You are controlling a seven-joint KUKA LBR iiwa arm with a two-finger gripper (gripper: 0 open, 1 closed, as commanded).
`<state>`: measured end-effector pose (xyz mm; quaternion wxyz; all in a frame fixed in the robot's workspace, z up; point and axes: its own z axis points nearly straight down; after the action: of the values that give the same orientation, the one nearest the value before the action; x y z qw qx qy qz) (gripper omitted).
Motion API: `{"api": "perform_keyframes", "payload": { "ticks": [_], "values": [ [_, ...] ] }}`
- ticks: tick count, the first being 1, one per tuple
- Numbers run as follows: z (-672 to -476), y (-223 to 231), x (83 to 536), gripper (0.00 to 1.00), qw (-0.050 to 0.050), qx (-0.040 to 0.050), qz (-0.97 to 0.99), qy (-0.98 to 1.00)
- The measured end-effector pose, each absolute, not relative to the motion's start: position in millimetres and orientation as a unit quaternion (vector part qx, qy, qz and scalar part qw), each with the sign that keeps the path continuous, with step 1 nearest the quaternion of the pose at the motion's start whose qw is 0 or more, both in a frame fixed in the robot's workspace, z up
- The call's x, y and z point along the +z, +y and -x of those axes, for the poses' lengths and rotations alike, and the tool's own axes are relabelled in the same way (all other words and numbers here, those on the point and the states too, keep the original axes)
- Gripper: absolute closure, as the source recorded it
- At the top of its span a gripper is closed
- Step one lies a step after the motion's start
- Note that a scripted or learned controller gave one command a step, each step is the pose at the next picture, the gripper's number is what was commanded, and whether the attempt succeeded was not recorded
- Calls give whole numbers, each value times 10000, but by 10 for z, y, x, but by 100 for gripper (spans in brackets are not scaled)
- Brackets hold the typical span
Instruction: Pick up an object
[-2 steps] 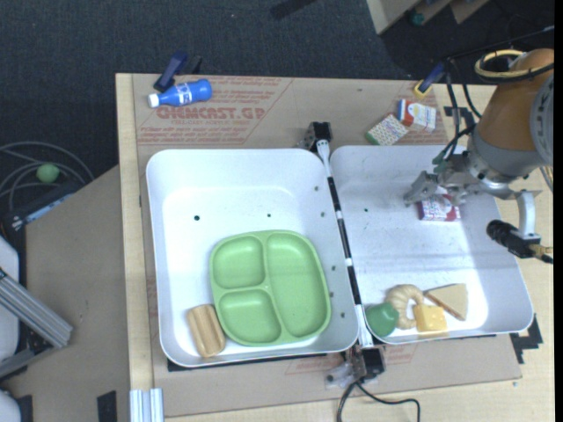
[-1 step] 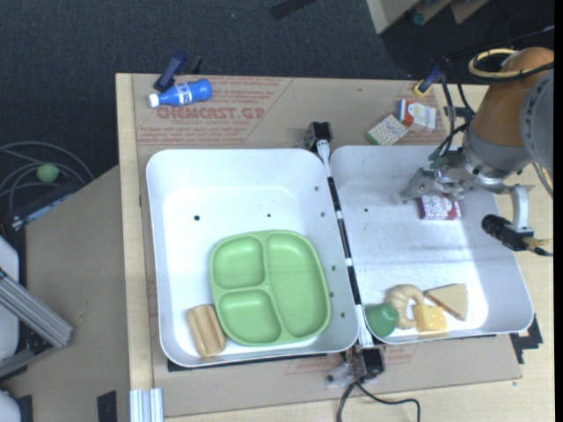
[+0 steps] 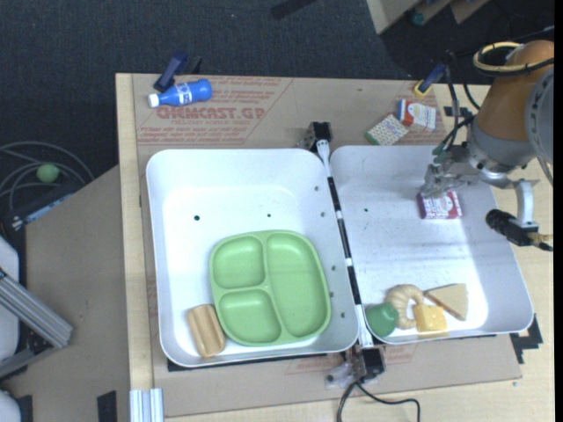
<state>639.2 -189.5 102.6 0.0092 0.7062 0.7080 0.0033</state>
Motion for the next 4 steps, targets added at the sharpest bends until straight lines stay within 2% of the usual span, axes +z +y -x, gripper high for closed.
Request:
{"api": "perform_keyframes", "payload": {
  "ticks": [1,2,3,4],
  "values": [
    [-6169,-1810,1580,100,19,7,-7070,7072],
    [-6163,-1809,1569,0,9,2,-7070,7072],
    [-6064,-1888,1139,0,-11,-6,-7072,7070],
    [-6479,-2101,847,0,-10,13,-7064,7078]
  ]
}}
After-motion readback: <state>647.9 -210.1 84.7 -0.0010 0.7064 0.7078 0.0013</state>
